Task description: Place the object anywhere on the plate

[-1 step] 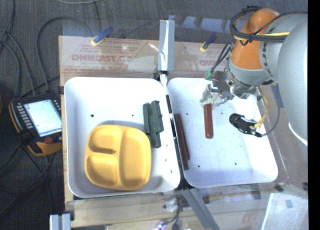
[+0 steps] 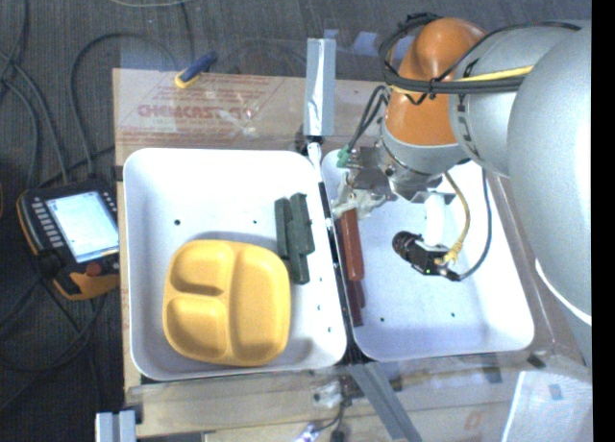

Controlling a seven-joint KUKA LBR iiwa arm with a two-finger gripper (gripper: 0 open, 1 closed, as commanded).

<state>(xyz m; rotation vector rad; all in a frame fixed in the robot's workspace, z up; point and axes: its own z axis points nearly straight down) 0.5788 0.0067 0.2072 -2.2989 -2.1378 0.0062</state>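
A yellow plate [image 2: 229, 302] with three compartments lies in the lower left of the left bin [image 2: 154, 181]. A long brown-red stick-shaped object [image 2: 352, 259] lies in the right bin [image 2: 500, 325], along its left wall. My gripper [image 2: 352, 192] hangs over the upper left corner of the right bin, just above the top end of the brown-red object. The wrist and its fittings hide the gripper's tips. A dark green oblong object [image 2: 295, 235] lies in the left bin between the plate and the dividing wall.
A black connector on a yellow cable [image 2: 421, 251] hangs from the arm over the middle of the right bin. The big grey arm body covers the right bin's far right side. A handheld controller [image 2: 72, 229] sits left of the bench.
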